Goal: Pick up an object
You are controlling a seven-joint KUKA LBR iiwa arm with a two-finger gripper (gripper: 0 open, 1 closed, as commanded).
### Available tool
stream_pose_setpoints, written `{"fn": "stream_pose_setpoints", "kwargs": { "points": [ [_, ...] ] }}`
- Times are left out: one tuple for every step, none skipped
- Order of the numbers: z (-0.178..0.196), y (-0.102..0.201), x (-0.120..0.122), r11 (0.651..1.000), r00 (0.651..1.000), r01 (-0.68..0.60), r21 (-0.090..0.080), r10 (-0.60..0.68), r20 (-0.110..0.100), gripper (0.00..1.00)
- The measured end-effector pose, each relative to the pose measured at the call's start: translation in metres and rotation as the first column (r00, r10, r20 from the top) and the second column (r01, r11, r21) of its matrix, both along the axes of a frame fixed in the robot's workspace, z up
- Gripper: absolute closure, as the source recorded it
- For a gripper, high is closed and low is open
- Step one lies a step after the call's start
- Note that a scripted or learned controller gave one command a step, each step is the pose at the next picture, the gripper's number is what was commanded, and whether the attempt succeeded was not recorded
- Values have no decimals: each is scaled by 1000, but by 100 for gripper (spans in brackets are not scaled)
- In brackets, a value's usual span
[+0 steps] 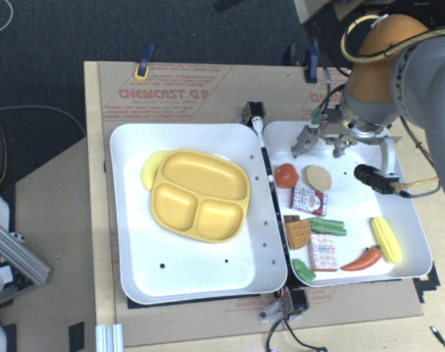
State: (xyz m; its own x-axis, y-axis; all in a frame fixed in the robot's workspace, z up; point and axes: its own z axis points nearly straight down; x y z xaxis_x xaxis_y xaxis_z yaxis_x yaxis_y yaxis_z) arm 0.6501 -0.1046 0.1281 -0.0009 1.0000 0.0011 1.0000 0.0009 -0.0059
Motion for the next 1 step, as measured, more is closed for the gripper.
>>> {"fn": "stream_pose_setpoints", "kwargs": {
  "points": [
    [-47,1,-1,1000,1000,1,0,-1,0,0]
  ]
}}
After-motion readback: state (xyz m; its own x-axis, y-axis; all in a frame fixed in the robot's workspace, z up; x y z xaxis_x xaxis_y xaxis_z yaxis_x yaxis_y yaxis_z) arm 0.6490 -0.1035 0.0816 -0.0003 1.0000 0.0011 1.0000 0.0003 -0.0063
